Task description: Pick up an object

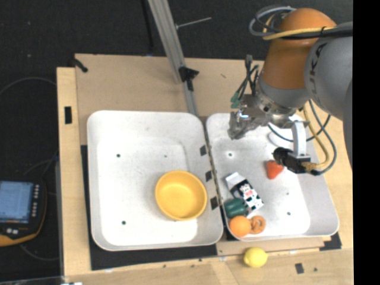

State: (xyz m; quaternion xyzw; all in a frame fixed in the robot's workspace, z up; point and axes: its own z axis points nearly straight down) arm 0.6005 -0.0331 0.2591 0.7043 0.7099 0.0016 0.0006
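Two white bins (119,135), one yellow bowl (180,195), one lemon (255,257).

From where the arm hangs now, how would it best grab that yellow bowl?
Probably by the rim. The yellow bowl sits upright and open in the left bin, with nothing touching it. Coming straight down, one finger inside and one outside the wall on its near right edge looks easiest.
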